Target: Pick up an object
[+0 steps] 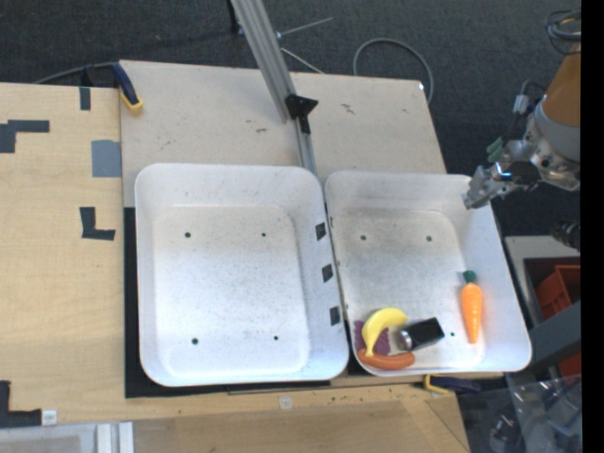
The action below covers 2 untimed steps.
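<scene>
Camera view: gripper (478,192) hangs over right bin (396,196) rim at 2 o'clock; whether the claw is released or clenched, cannot tell. Carrot (471,311) at 4, banana (381,325) pile at 6. Risk: clustered items, grab slips.

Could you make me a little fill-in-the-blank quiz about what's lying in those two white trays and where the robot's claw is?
1. The orange toy carrot lies in the ______ shallow white bin.
2. The curved yellow toy banana lies near that bin's ______ edge in the camera view.
3. The small black rectangular block lies between the banana and the ______.
4. The grey two-finger gripper hovers at that bin's far ______ corner.

Missing words: right; bottom; carrot; right
</scene>
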Available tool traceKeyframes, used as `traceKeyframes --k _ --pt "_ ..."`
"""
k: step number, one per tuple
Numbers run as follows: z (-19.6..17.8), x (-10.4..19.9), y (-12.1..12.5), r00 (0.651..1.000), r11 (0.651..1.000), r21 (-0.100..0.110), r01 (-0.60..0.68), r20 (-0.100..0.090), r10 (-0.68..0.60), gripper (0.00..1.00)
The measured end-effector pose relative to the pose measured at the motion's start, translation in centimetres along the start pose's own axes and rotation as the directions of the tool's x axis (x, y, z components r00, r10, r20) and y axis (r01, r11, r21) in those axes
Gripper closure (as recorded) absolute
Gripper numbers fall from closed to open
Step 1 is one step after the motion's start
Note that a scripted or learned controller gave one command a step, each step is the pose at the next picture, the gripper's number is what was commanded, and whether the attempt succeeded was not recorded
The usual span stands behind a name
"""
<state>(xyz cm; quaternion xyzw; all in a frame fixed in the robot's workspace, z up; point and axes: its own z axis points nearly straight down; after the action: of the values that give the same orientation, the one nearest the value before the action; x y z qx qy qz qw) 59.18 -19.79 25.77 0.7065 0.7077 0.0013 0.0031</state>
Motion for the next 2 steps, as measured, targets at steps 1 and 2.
traceKeyframes --k 1,2 --pt "-2.8 0.0 0.1 1.0 1.0 0.004 0.0 -0.002 0.0 1.0" --pt "-1.5 4.9 0.8 1.0 1.0 0.008 0.004 -0.004 -0.004 1.0"
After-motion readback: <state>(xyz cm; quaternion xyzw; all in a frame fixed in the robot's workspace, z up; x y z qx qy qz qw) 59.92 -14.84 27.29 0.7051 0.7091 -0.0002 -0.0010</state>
